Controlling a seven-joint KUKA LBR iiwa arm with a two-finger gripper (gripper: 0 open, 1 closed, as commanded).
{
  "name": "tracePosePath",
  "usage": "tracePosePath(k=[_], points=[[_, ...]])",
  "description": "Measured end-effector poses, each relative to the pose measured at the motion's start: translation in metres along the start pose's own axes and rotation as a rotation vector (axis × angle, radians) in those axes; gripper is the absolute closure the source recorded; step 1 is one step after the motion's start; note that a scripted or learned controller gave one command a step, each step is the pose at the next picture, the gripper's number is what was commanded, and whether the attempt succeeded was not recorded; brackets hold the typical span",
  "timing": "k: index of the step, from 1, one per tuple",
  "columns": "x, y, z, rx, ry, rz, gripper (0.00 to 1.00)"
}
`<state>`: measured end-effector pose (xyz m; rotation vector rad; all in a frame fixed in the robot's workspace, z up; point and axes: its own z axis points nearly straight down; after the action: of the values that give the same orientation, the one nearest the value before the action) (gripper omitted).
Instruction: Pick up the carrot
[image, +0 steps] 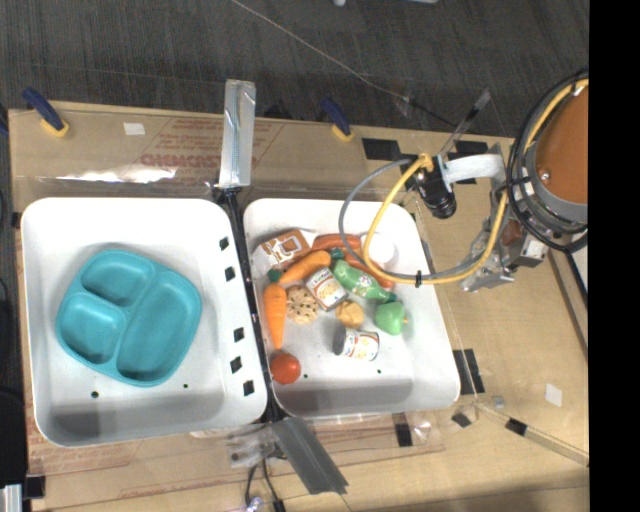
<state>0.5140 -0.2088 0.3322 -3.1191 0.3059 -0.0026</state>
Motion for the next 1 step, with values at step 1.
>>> tracePosePath(k=[1], points=[[-0.0199,0.0037,-0.1537,-0.003,0.009,0.018,1.0]])
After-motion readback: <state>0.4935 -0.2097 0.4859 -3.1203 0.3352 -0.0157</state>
